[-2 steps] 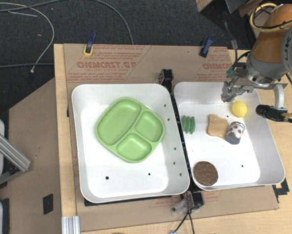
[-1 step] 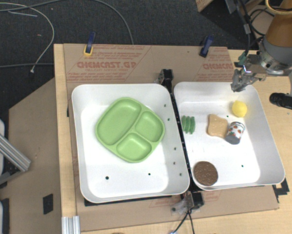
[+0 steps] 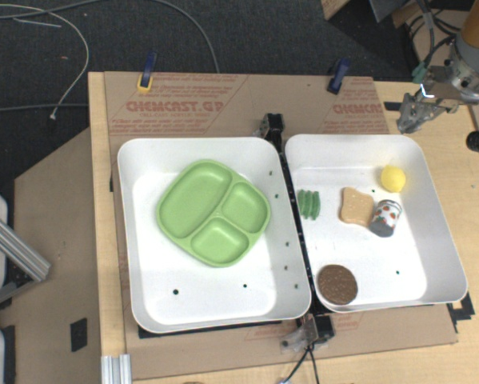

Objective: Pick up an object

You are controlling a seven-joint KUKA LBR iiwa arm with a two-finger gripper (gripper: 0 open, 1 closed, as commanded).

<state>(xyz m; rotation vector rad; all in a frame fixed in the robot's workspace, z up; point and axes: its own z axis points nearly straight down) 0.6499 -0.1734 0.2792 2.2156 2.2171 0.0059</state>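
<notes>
On the bench (image 3: 103,238), two shallow white bins sat side by side, the left bin (image 3: 143,286) carrying only a green divided plate (image 3: 213,212), turned at a slant so its long compartment ran from upper right to lower left. The right bin (image 3: 431,254) held the smaller things, likely gathered there as the picking stock: a brown round disc (image 3: 337,283) in the near left corner, a tan slice like toast (image 3: 356,206) near the middle, a grey and red rounded object (image 3: 385,218) touching the slice's right side, a yellow ball (image 3: 393,178) just behind them, and a small green ribbed piece (image 3: 309,204) by the left wall, its long axis running front to back along that wall.

The gripper (image 3: 419,112) hung at the upper right, beyond the right bin's far corner and above the bench rather than the bin, well apart from every object. Whether the jaws were spread or pressed together could not be told; nothing showed between them. No object looked chosen yet, so the pick seemed not yet begun. The ball, being nearest the arm, looked the easiest reach, though it might roll.
</notes>
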